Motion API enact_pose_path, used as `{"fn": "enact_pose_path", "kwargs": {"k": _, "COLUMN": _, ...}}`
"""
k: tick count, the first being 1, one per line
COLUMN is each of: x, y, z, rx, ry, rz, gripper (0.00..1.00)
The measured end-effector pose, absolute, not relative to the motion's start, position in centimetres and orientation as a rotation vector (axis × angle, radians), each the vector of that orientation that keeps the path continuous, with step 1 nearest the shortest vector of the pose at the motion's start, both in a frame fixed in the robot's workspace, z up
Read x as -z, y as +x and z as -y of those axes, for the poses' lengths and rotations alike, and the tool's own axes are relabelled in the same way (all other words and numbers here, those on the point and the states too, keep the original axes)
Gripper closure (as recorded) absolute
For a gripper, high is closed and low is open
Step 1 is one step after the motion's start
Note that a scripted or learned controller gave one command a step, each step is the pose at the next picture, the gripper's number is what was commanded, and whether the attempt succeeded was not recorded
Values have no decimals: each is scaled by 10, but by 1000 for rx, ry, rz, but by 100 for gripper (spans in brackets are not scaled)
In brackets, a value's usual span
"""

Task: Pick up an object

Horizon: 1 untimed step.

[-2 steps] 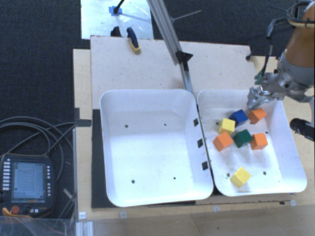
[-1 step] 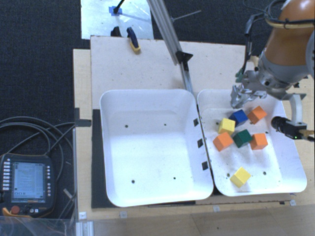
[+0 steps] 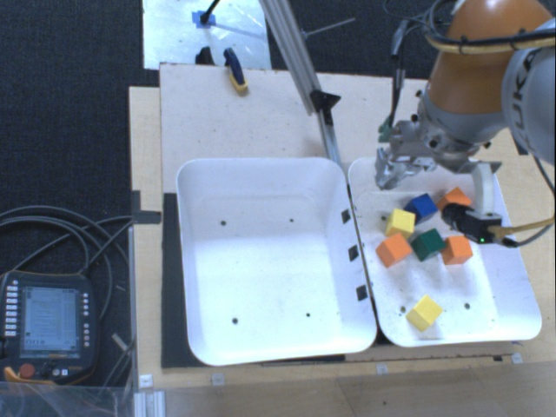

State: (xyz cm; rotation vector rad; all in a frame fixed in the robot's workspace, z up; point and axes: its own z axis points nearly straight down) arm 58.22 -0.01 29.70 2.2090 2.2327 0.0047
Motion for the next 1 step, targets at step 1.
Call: {"fn": "enact_pose_path", "kwargs": {"k": 1, "x": -275, "y": 595, "z": -56, "rx": -2, "ry": 2210, "rz": -2235, "gripper": 100}}
